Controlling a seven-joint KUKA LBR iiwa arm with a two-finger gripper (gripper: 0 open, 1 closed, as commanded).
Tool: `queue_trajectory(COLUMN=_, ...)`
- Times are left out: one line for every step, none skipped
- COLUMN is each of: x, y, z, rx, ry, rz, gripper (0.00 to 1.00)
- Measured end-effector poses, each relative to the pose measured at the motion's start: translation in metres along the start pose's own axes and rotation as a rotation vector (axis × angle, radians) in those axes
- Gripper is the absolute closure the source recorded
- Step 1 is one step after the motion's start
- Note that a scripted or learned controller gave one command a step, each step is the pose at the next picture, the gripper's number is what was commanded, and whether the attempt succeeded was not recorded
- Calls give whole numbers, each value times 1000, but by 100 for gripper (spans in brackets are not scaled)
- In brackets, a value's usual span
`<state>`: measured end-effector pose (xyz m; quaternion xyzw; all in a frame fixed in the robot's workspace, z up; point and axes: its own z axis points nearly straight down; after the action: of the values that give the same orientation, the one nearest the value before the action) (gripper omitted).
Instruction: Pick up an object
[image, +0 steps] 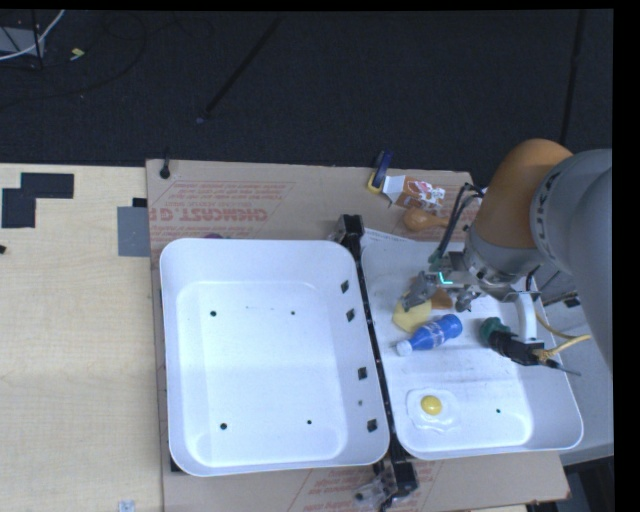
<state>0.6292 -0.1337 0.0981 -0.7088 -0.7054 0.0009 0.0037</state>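
My gripper (428, 290) hangs low over the upper middle of the right bin (560, 425), with the grey arm and its orange band reaching in from the right. Directly below and to the left of it lies a pale yellow object (408, 318), partly covered by the gripper. A small blue bottle with a white cap (432, 334) lies on its side just in front of the yellow object. Nearer the bin's front rests a toy fried egg (431, 406). I see nothing lifted off the bin floor.
The left bin (180, 300) sits beside the right one, with a black divider (362, 330) between them. Behind the right bin, on the cardboard, lie an orange-and-white packet (420, 196) and a blue-and-yellow clip (379, 174).
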Motion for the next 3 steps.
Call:
queue_trajectory(x=40, y=3, z=11, rx=-3, ry=-3, rz=-6, gripper=0)
queue_trajectory(x=5, y=-10, z=11, rx=-2, ry=-4, rz=-3, gripper=0)
queue_trajectory(x=6, y=-9, z=-1, rx=-6, ry=-2, rz=0, gripper=100)
